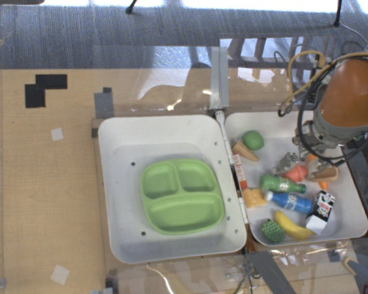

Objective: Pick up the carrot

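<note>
Nearest: banana [294,227] at the near edge of the right bin [361,230]. Farther back, what looks like the carrot [299,172], orange, just beyond the green bottle [283,184] and right beside the end effector [289,163]. Cannot tell how wide the end effector stands. Best to centre over the orange body, descend straight, close without nudging the bottle. Arm [349,96] reaching in from the right, wrist bent down over the bin.
</note>
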Action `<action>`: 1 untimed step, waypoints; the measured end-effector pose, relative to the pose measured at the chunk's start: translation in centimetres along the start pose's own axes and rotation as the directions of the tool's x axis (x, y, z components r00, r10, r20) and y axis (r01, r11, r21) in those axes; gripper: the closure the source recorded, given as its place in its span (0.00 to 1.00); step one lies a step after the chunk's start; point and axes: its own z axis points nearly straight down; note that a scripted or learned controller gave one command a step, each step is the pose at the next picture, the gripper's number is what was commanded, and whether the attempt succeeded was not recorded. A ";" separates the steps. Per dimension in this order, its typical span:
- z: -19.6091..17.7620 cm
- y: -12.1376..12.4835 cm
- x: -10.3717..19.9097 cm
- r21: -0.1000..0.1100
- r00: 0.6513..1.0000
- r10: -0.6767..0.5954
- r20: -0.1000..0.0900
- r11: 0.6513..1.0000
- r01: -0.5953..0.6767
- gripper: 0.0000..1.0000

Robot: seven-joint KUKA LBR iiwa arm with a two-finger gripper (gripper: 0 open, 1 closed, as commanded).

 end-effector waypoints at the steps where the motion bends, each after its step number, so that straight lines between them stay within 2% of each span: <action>1: -1.3 -0.4 0.1 0.016 1.000 0.001 -0.004 1.000 -0.001 1.00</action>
